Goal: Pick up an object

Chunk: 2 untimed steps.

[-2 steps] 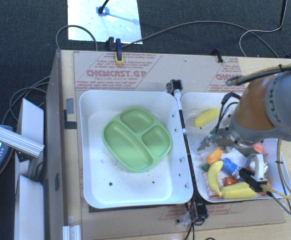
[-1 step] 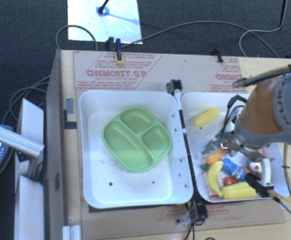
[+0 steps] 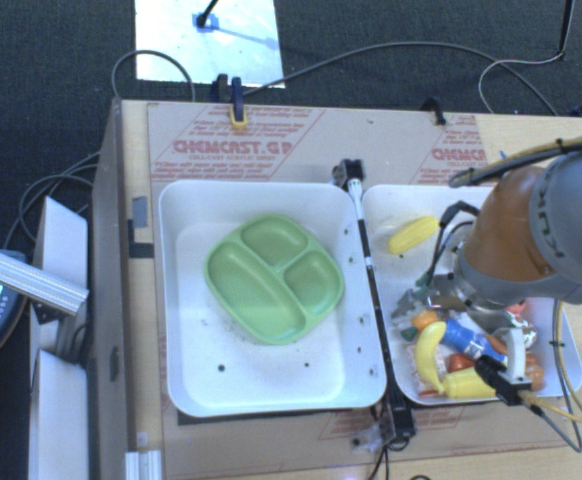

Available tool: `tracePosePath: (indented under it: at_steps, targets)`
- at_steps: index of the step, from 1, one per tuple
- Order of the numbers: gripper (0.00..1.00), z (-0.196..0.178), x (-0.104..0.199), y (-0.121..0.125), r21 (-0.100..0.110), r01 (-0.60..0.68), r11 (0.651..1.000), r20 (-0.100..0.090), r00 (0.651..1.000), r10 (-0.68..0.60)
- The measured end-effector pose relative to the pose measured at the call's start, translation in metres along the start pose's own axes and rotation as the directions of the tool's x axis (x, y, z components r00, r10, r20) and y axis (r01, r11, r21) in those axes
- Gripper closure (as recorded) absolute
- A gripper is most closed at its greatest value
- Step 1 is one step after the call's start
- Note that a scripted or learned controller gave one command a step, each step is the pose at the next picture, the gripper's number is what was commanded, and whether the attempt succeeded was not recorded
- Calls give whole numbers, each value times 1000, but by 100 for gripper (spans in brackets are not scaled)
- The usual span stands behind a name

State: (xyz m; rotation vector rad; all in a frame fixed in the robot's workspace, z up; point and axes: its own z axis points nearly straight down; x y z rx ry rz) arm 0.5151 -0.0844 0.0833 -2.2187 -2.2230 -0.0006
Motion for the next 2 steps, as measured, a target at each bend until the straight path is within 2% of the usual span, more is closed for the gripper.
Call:
tracePosePath:
  at_steps: [1, 2]
  targets:
    - [100, -10, 1, 1, -1, 1, 1000, -2, 1000, -1]
    - [100, -100, 38, 62, -1, 2, 1000, 1, 1000, -2]
